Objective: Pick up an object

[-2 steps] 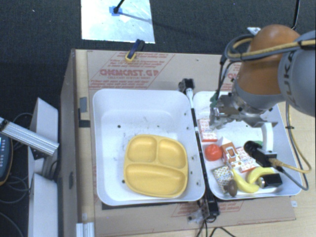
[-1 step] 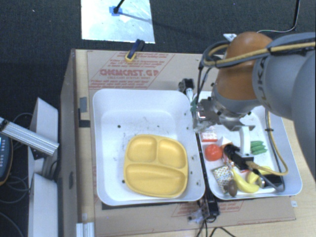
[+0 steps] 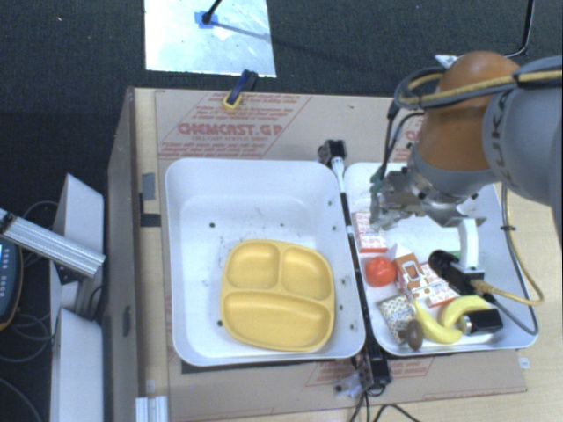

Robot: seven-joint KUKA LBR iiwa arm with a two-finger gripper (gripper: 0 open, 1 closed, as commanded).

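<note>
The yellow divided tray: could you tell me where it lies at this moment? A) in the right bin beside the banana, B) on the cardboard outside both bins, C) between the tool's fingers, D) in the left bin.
D: the yellow divided tray lies flat on the floor of the left bin, while the banana and the other small items sit in the right bin, under the arm.

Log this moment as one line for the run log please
arm: over right bin | gripper: low above small red-and-white packet | nothing seen held | left bin: yellow divided tray
</note>
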